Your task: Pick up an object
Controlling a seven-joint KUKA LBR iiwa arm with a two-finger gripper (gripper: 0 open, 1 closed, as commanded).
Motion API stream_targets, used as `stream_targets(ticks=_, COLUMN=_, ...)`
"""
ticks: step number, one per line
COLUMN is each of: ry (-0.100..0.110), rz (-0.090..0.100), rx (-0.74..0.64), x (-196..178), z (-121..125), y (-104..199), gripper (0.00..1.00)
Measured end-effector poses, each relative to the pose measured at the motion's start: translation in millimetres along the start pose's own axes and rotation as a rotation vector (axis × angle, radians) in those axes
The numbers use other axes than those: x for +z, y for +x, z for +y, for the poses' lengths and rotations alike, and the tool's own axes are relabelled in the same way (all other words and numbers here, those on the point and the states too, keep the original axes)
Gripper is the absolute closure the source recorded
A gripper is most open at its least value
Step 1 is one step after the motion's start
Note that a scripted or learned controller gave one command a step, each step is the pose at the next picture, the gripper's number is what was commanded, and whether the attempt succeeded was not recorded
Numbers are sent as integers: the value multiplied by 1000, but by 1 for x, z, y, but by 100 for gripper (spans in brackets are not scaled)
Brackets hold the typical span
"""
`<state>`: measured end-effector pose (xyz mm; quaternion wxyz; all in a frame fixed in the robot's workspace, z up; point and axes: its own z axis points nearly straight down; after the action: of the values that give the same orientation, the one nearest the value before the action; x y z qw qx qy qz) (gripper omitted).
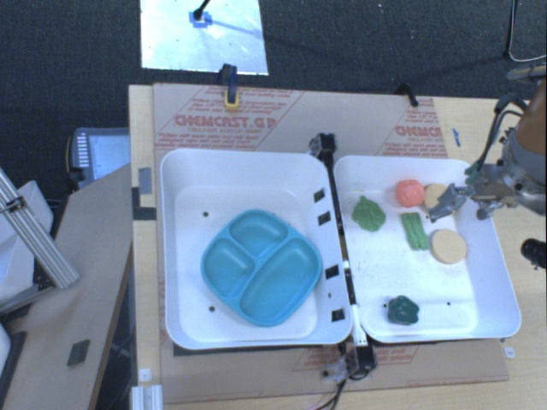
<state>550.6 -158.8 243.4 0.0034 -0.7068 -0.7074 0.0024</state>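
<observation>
The right bin (491, 314) holds several toy foods: a light green leafy piece (369, 213), an orange-pink ball (410, 192), a green stick (415, 231), a tan round disc (448, 247), a dark green broccoli-like piece (402, 310) and a pale yellow piece (437, 195) at the back. My gripper (461, 209) hangs over the bin's back right part, just above the tan disc and beside the pale yellow piece. Its fingers stand open with nothing between them.
A blue divided plate (261, 266) lies in the left bin (184, 229). A black divider with clips (335, 229) runs between the bins. Cardboard (256, 118) lies under both bins. A grey ramp (94, 254) sits at the left.
</observation>
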Motion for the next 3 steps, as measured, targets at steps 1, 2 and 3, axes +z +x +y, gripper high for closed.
stream_targets(ticks=1, ry=-10, rz=-2, rx=-2, x=-5, z=2, y=0, gripper=0)
stream_targets(ticks=2, ry=-6, rz=-1, rx=-2, x=49, z=12, y=4, gripper=0)
stream_targets(ticks=3, ry=-5, rz=-1, rx=-1, x=96, z=4, y=8, gripper=0)
